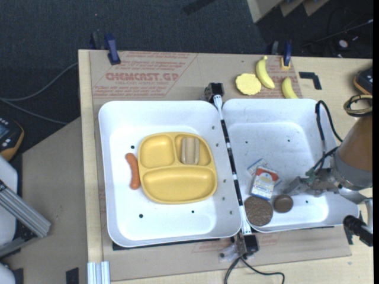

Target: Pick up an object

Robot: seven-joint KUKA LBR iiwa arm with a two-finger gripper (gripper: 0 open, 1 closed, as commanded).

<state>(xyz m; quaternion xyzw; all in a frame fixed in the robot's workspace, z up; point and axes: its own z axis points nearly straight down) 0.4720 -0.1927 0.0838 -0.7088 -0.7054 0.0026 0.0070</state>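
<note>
Nothing is lifted yet: the gripper (pixel 298 185), its grasp impossible to tell, hovers beside the brown disc (pixel 283 203) in the right bin (pixel 269 117).

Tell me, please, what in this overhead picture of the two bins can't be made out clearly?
- Gripper: small and blurred in the camera view, so its finger state is unreadable.
- Small packet in the right bin: its print is too small to read.
- Arm: cut off by the right edge.
- Tan item in the yellow tray: too indistinct to identify.
- Printed board: bins cover most of it.
</note>
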